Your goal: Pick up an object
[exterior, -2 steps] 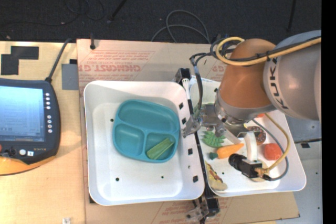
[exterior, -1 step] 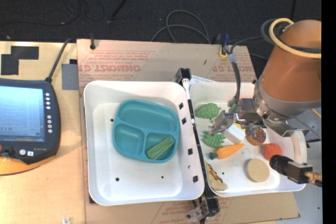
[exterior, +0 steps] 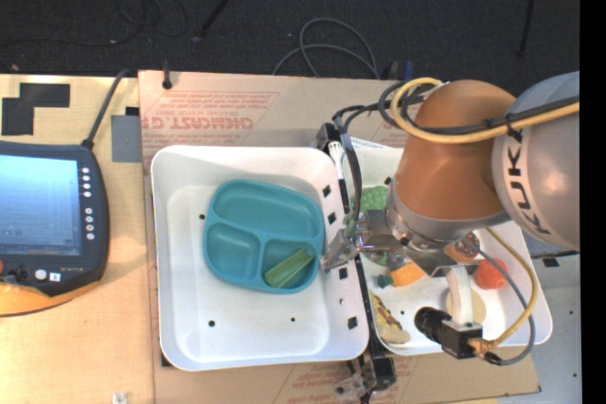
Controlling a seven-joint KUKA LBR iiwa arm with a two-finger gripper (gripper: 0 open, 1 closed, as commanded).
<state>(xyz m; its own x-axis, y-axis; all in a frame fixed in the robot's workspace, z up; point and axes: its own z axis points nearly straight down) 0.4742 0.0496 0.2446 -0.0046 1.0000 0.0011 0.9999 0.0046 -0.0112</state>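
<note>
The arm (exterior: 454,166) hung low over the right bin (exterior: 540,322), its wrist covering most of the toys there, w/ the jaws reaching toward the divider between bins; whether spread or pinched, I couldn't tell (too dark and cluttered). An orange piece (exterior: 407,275) lay just beside them, likely the target. Left bin (exterior: 180,298) held a teal tray (exterior: 256,227) w/ a green piece (exterior: 289,268) in one compartment.

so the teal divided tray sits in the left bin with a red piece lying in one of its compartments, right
Not quite. In the camera view the teal divided tray does sit in the left bin, but the piece lying in its lower right compartment is green, not red.
</note>
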